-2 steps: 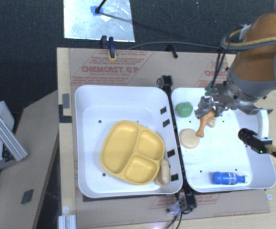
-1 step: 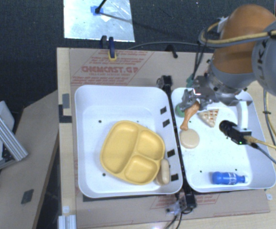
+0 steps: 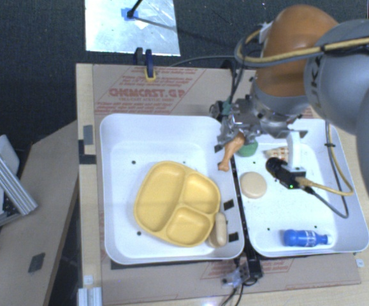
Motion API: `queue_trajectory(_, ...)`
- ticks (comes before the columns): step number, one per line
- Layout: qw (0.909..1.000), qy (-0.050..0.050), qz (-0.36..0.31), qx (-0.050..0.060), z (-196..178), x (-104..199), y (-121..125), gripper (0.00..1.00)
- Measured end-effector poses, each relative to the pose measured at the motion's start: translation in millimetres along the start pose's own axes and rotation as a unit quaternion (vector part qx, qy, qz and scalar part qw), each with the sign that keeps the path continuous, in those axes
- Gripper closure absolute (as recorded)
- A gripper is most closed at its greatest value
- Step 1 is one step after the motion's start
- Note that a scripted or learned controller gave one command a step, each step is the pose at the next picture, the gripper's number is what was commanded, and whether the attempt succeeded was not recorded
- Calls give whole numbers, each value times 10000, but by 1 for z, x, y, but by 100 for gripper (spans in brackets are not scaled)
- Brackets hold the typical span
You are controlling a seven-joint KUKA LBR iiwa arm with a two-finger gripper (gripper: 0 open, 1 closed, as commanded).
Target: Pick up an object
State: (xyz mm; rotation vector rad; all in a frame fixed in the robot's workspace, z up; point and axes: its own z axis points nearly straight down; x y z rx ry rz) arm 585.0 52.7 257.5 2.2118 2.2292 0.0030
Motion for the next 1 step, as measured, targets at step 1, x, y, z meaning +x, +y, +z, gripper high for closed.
queue_trajectory(1,10000,7,-5,-5,1,45,20,100)
